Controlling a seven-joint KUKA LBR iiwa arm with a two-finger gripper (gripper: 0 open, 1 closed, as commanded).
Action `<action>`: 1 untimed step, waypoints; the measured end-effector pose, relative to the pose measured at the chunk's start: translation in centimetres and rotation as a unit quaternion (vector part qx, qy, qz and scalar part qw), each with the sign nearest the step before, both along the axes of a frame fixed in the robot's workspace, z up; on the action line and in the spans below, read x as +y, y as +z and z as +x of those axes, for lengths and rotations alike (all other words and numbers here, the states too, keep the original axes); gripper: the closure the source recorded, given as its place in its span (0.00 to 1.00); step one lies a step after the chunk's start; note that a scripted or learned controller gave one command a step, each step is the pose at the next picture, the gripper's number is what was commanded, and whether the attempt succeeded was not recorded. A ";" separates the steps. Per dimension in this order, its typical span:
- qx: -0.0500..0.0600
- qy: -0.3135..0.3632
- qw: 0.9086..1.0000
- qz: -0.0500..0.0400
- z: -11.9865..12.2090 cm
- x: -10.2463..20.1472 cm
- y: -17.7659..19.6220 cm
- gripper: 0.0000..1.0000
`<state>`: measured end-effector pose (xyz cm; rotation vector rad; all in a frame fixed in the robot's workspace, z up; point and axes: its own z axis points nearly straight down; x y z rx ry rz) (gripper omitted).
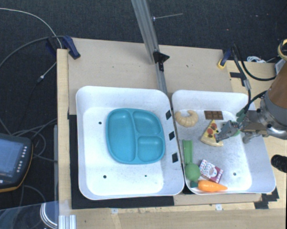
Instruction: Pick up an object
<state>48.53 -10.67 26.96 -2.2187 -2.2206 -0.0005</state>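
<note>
One hand (226,132) reaches in from the right over the right bin (254,179), its tip at the right edge of the pizza slice (211,133); whether it is clenched or released I cannot tell. Near the slice lie a chocolate bar (213,115) and a croissant (187,118). Toward the bin's front are a green vegetable (189,162), a red packet (210,171) and a carrot (212,186). Left bin (86,147) holds a blue divided plate (134,136). Both bins sit on the bench (117,64).
</note>
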 end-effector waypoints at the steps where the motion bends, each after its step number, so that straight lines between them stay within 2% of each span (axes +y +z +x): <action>1: 0.000 0.000 1.000 0.000 0.0 0.0 0.0 0.00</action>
